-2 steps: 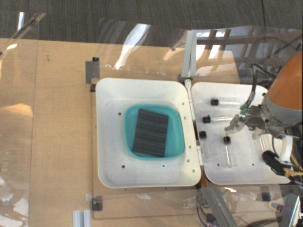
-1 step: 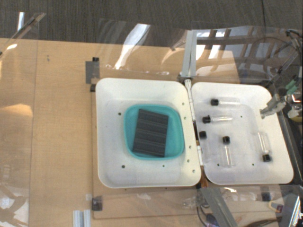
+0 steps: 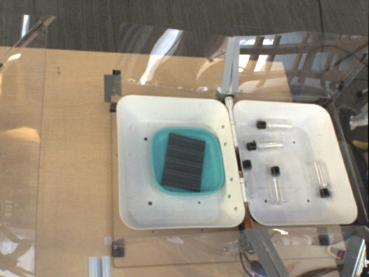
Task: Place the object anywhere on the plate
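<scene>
The dark grey ribbed rectangular block (image 3: pixel 183 163) lay flat in the middle of the teal rounded-square plastic plate (image 3: pixel 214 166), its long axis running front to back across the plate, slightly tilted. Right of the plate, clear black-capped tubes (image 3: pixel 265 146) lay scattered. The placement looked complete.

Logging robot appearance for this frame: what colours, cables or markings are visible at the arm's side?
At the right: a thin dark cable crossing the carpet and grey metal framing behind the right bin. Whether either belongs to the robot, I cannot tell.
</scene>
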Available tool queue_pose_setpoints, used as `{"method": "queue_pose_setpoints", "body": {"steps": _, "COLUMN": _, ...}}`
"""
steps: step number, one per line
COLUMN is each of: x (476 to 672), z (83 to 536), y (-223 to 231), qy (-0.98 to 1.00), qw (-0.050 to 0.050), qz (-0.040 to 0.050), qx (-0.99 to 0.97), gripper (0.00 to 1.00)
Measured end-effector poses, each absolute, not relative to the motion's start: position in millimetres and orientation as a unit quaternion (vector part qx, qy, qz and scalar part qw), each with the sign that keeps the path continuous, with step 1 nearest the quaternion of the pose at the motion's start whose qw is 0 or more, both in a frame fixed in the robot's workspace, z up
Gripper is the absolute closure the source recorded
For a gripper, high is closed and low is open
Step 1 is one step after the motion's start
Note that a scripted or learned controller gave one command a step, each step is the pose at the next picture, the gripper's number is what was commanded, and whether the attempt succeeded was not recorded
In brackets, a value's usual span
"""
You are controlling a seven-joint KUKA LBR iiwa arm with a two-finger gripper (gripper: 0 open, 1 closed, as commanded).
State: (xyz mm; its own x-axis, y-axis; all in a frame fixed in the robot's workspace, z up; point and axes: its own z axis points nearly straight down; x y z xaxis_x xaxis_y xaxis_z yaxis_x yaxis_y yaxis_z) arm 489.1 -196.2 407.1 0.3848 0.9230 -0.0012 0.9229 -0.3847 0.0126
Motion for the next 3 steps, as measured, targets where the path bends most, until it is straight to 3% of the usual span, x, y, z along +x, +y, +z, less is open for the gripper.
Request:
{"method": "queue_pose_setpoints", "body": {"steps": 1, "x": 489.0, "z": 436.0, "y": -194.5, "qy": 0.402, "qw": 0.005, "qz": 0.0033, "qx": 0.916, "gripper": 0.00}}
{"method": "queue_pose_setpoints", "body": {"steps": 2, "x": 488.7, "z": 435.9, "y": -198.0, "qy": 0.181, "qw": 0.004, "qz": 0.0043, "qx": 0.983, "gripper": 0.00}}
{"method": "queue_pose_setpoints", "body": {"steps": 3, "x": 488.6, "z": 436.2, "y": -205.4, "qy": 0.105, "qw": 0.003, "qz": 0.0045, "qx": 0.994, "gripper": 0.00}}
